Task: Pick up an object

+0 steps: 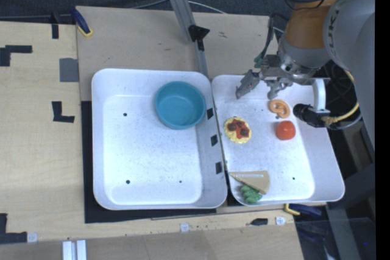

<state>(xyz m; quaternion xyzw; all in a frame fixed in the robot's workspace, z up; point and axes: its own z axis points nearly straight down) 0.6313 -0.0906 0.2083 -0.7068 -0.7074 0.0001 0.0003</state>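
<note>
In the right bin (317, 173) lie a small pizza (237, 130), a red tomato (285, 130), an orange pretzel (280, 108) and a sandwich wedge with green lettuce (252, 184). My gripper (261, 87) hangs over the far end of that bin, its two grey fingers spread open with nothing between them. One fingertip (244, 87) is far-left of the pizza; the other fingertip (275, 91) sits just beyond the pretzel. A blue bowl (180, 105) rests in the far right part of the left bin (116, 149).
A grey metal pole (183, 6) slants down to the bins' shared far edge. Cables run behind the arm at the right. The bin walls rise between the two bins (216, 149).
</note>
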